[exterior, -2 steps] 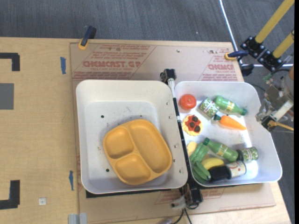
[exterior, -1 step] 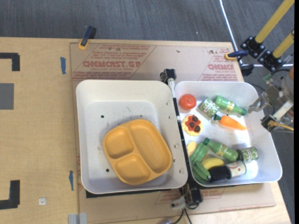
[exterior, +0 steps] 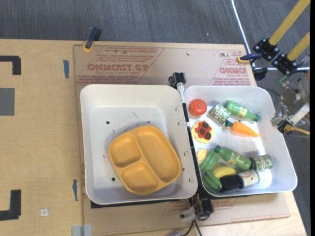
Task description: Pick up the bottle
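Two shallow white bins were set side by side on the surface (exterior: 39, 146), so that things could be taken from one and put down in the other. The left bin (exterior: 93, 107) held a yellow divided plate (exterior: 144, 159), lying flat toward its near edge. The right bin (exterior: 280, 151) held the clutter to be picked from. A green bottle (exterior: 241, 111) lay on its side near the far wall, just beside a small can (exterior: 220, 113) and an orange carrot (exterior: 244, 129). A second green bottle (exterior: 232, 157) lay tilted toward the near half, with a banana (exterior: 224, 171) and a dark bottle with a pale label (exterior: 239, 180) close below it. A red tomato (exterior: 198, 107) and a small round tart with berries (exterior: 203, 131) lay along the inner wall. The bottles were lying down and crowded by neighbours, which was judged to leave little free room for a grasp.

The gripper (exterior: 290, 118) was seen at the right edge of the view, above the outer rim of the right bin and apart from every bottle. Nothing was seen to be held or touched by it. How far it was open could not be told, since its outline was blurred and partly cut off. The pick was judged not yet begun.
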{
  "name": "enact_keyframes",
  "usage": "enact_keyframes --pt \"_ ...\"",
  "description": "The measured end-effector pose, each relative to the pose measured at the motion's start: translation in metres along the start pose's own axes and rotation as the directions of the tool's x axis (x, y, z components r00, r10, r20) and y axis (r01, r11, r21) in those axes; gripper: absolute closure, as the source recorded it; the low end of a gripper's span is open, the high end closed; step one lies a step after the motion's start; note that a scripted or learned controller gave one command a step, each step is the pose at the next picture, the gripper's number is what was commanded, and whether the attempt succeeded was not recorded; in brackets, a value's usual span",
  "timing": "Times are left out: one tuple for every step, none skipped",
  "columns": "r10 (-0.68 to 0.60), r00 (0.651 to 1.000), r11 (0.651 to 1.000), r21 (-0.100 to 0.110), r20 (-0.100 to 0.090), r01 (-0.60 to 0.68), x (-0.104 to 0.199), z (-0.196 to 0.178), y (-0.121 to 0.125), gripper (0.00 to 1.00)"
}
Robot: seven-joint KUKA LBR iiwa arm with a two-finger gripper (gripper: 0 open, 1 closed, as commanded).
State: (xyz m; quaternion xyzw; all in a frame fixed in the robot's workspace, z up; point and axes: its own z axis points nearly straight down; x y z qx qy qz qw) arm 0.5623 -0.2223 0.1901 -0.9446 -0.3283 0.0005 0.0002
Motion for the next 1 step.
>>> enact_keyframes --pt "0.000 1.000 1.000 0.001 0.001 0.000 0.0000 0.0002 -0.0001 0.00"
